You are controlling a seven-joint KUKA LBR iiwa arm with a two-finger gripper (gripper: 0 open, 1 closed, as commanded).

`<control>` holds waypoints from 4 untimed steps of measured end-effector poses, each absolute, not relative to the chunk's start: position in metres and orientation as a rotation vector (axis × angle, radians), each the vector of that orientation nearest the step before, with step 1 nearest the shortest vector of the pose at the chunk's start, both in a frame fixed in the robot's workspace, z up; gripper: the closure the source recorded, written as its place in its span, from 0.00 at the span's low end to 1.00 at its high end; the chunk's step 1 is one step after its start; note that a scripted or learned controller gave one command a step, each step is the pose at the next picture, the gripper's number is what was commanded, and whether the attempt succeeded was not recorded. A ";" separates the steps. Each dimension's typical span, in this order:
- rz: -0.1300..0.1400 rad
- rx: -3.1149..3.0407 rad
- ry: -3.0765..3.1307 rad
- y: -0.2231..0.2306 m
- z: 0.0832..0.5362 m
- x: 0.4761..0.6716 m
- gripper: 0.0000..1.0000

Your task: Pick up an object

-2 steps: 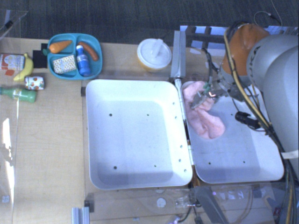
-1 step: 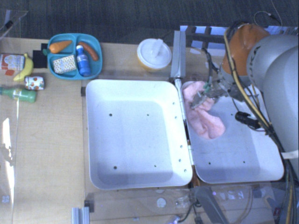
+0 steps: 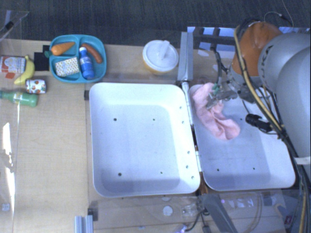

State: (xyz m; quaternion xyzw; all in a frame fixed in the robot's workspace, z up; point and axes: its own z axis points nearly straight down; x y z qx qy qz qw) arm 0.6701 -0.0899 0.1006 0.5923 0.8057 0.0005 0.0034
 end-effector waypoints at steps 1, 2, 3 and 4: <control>0.005 1.933 2.469 -0.134 0.089 0.671 1.00; 0.001 1.937 2.471 -0.134 0.088 0.669 0.00; 0.006 1.928 2.472 -0.132 0.100 0.671 1.00; 0.002 1.880 2.515 -0.116 0.170 0.669 1.00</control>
